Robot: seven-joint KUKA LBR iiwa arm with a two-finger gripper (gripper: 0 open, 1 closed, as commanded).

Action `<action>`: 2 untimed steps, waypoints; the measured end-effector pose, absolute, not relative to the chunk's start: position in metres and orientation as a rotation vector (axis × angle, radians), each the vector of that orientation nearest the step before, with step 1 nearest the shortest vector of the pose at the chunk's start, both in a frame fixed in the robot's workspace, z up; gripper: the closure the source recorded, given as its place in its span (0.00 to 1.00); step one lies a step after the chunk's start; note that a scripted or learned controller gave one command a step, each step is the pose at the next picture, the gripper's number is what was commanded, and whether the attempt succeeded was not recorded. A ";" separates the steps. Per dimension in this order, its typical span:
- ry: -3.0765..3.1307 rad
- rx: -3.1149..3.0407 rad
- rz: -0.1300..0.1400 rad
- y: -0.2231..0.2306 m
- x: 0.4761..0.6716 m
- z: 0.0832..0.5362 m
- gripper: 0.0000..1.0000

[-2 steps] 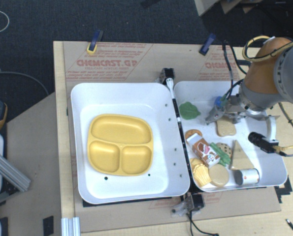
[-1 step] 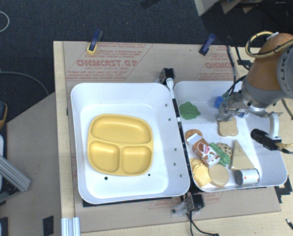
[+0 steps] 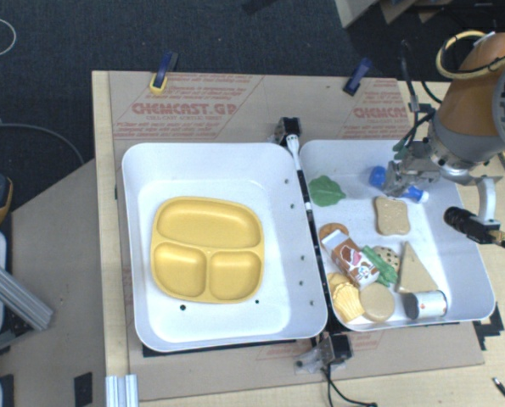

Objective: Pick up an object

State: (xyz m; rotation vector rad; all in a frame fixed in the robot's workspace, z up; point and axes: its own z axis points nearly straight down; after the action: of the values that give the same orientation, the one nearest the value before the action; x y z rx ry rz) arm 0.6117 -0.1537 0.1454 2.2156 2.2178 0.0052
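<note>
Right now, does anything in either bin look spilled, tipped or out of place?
Nothing stands out. The yellow divided tray sits flat in the left bin. The right bin's toy foods lie crowded near its front left corner, none outside. The claw hovers by a blue object.

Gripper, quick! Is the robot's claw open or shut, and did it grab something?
Gripper: cannot be told. It hangs low over the right bin, right at a blue object, but nothing is visibly held.

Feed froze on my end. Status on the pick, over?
Gripper down in right bin, over blue object; grasp unconfirmed. Bread slice just below it. Other toys heaped at bin's near side. Yellow tray in left bin.
</note>
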 end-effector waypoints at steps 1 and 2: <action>2.214 2.216 0.006 -0.163 0.610 0.206 1.00; 2.218 2.217 0.004 -0.163 0.611 0.227 1.00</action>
State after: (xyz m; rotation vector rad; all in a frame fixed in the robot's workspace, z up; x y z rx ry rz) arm 0.6113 -0.1630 0.2268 2.2167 2.2177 0.0043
